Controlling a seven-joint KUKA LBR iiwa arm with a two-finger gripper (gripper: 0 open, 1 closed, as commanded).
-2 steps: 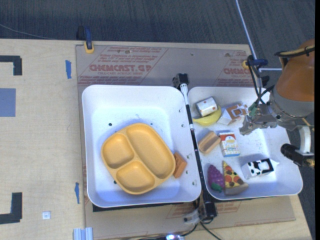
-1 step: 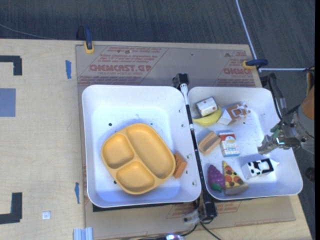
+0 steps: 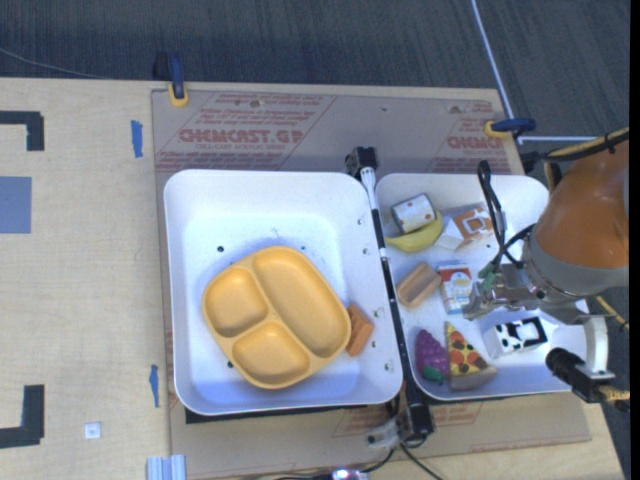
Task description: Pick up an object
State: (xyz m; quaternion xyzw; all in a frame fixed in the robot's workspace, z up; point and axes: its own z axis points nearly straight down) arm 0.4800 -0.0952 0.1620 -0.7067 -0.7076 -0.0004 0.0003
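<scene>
My arm (image 3: 585, 233): reaching in from the right, over the right bin (image 3: 530, 190).
My end effector (image 3: 497, 293): low over the middle of the right bin; I cannot tell its state from this angle.
Nearest things: a small red-and-white carton (image 3: 456, 286) just to the left of my end effector, a black-and-white block (image 3: 519, 335) just below it.
Further things in this bin: pizza slice (image 3: 465, 354) and purple grapes (image 3: 432, 355) toward the near edge, bread roll (image 3: 418, 284) at the left, banana (image 3: 418, 236) and a white box (image 3: 413, 211) at the far side.
Left bin (image 3: 270, 193): holds a yellow divided plate (image 3: 275, 315) with an orange block (image 3: 358, 329) touching its right edge.
Tabletop (image 3: 80, 268): light wood, carrying both bins.
</scene>
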